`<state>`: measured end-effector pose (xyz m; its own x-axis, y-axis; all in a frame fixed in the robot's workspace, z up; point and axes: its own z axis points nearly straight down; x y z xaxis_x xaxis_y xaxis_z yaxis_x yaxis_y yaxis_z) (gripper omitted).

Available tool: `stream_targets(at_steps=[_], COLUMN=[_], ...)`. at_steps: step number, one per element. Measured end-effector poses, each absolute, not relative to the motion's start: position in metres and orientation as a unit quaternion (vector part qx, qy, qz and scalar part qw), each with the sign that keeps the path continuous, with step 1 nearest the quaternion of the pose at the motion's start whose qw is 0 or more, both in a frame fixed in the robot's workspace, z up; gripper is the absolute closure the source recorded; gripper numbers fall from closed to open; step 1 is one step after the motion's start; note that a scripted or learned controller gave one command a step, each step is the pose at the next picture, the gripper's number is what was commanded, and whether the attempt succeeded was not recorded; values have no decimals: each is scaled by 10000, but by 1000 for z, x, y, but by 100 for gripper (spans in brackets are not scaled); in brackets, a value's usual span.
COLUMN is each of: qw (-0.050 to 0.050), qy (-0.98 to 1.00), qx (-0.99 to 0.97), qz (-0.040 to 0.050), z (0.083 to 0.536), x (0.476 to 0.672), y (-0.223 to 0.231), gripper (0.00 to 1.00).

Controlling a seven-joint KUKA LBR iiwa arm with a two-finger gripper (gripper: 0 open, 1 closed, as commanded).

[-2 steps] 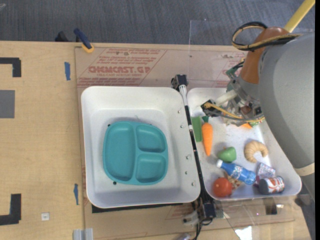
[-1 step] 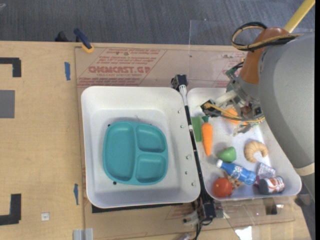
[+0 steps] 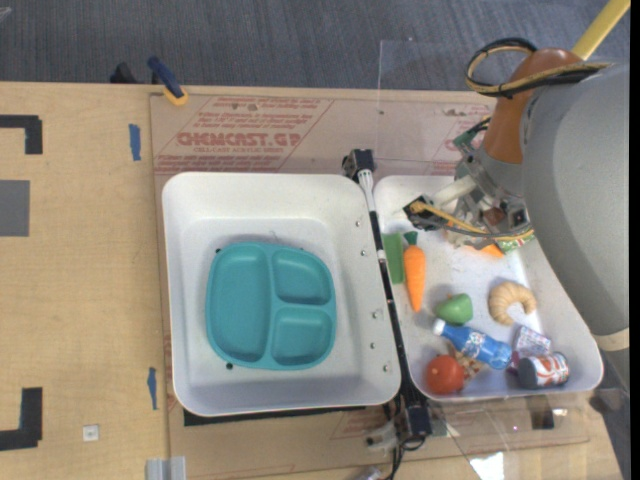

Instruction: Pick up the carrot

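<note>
Tan cardboard covers the tabletop (image 3: 80,298), with grey carpet seen beyond its far edge. Two white bins are set side by side; the left bin (image 3: 190,218) carries a teal tray (image 3: 270,306). The gripper (image 3: 478,206) hangs over the right bin's (image 3: 580,343) far end; whether it is open cannot be told. The carrot (image 3: 414,276) lies near that bin's left wall.

Teal divided tray (image 3: 270,306) in left bin (image 3: 185,268); croissant (image 3: 512,301), tomato (image 3: 445,373) in right.

Robotics lab — taped bench (image 3: 80,298); white bins (image 3: 190,368).
</note>
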<state>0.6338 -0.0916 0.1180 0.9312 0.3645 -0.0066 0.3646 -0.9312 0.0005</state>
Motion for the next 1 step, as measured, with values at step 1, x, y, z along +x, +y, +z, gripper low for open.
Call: stream_targets(at_steps=[1], qw=[7], qy=[1856], qx=[9826], qz=[-41], z=[117], x=[633], y=[-91], gripper=[0])
